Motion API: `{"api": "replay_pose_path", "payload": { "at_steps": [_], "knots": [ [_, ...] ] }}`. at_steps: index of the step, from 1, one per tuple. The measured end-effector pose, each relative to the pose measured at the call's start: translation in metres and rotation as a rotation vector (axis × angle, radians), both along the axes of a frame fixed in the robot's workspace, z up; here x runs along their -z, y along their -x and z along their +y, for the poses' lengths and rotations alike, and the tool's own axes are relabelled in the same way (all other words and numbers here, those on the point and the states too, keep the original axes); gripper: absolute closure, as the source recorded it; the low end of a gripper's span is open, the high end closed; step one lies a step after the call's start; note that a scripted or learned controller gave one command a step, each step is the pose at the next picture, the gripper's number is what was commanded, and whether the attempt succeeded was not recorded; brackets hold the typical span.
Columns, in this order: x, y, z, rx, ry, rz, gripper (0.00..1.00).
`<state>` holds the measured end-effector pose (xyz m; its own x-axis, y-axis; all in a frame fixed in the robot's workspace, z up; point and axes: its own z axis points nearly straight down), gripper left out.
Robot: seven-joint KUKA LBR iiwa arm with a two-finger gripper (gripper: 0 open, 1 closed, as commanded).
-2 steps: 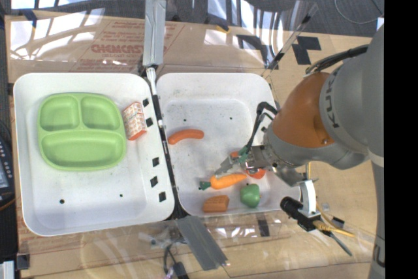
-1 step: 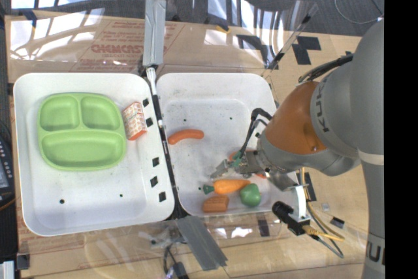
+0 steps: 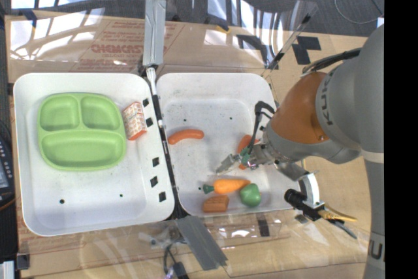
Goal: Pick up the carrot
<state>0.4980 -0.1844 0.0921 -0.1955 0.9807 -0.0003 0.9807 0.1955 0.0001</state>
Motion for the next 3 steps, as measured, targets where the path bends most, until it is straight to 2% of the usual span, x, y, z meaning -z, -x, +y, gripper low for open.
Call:
{"api": "replay_pose_path", "payload": {
  "at_steps": [1, 2, 3],
  "knots": [
    [0.0, 0.021, 0.011, 0.119, -0.001, 0.001, 0.0],
    [0.0, -0.036, -0.025, 0.047, 0.0, 0.001, 0.0],
    [-0.108, -0.027, -0.026, 0.165, -0.001, 0.001, 0.0]
  ]
}}
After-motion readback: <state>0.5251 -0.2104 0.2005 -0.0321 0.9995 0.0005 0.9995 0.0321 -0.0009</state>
